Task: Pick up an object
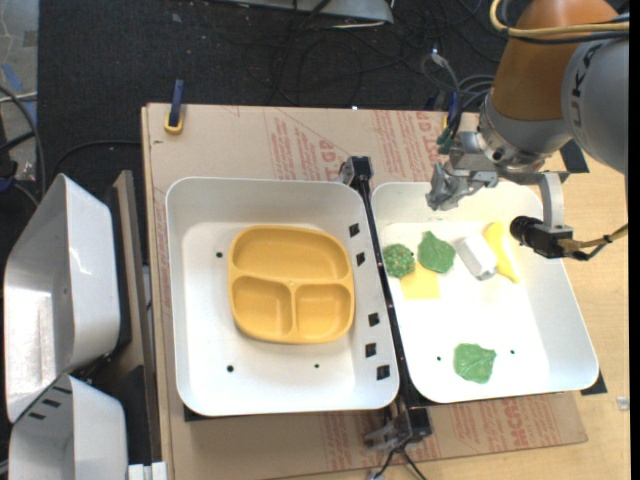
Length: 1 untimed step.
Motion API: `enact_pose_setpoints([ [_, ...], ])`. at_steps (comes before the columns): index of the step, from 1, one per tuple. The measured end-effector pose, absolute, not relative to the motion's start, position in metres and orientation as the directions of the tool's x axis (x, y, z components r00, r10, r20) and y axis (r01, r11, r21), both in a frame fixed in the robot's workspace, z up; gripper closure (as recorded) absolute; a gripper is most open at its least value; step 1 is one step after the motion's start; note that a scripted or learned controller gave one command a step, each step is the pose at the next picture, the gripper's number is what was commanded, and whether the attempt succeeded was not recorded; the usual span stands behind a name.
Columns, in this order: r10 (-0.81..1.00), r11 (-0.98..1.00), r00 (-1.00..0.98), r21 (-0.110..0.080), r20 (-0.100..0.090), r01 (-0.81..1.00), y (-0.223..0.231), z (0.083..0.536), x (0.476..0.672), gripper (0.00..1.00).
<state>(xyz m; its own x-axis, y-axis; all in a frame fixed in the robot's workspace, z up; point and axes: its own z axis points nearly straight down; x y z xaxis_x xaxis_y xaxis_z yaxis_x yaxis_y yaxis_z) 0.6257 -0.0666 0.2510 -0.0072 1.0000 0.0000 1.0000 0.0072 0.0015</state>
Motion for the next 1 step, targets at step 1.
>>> enact_pose_setpoints([
  [1, 1.000, 0.007, -0.007, -0.002, 0.001, 1.000, -0.0117, 0.2358, 0.6283, 1.00],
])
